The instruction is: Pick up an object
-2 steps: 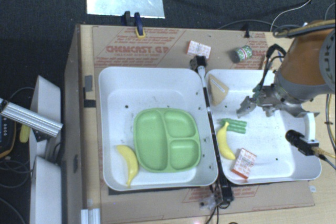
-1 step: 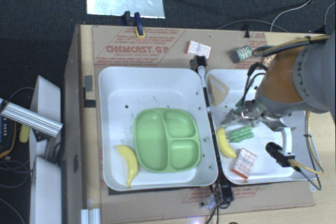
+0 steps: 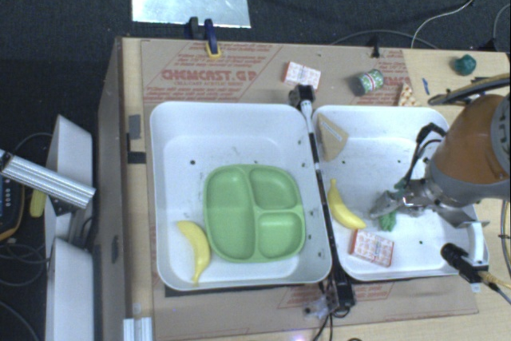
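Gripper (image 3: 390, 208) is low in the right bin (image 3: 375, 141), fingers around a small green object (image 3: 387, 220). Grip looks closed on it, but the fingertips are blurred, so how wide they are isn't readable. Just left: a yellow banana (image 3: 345, 210) near the divider wall. Just below: a red-and-white card packet (image 3: 373, 247) lying flat, close to the green object. A tan triangular piece (image 3: 331, 136) sits in the bin's upper left corner. Left bin (image 3: 192, 132) holds a green divided plate (image 3: 255, 212) with a second banana (image 3: 196, 247) touching its lower left edge.
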